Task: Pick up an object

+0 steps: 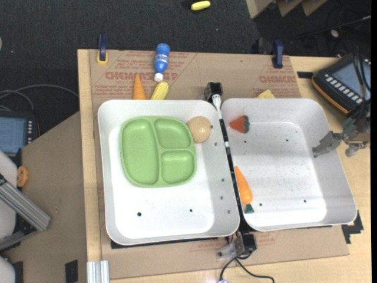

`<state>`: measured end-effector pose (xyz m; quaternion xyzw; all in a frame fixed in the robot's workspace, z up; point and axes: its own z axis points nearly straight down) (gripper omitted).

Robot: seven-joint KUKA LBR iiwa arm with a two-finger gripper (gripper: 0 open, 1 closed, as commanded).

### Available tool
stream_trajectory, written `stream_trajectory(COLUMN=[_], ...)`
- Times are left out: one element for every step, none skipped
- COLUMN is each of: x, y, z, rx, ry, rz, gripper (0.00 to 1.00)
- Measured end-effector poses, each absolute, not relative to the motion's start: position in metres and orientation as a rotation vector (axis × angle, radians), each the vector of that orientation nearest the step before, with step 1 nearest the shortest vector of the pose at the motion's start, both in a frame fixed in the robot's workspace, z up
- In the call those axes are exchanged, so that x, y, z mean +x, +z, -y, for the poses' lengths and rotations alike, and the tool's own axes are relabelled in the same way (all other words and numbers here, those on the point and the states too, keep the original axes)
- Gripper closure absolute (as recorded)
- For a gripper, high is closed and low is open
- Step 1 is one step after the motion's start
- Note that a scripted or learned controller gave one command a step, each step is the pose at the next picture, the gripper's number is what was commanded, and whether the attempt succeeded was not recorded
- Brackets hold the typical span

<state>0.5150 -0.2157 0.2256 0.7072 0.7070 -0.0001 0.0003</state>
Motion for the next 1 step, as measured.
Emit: stream_trajectory(x=[0.542], y=[0.2045], z=[0.1407], rx=[2.218], ry=[0.0], rz=[-2.232], gripper=[0.0])
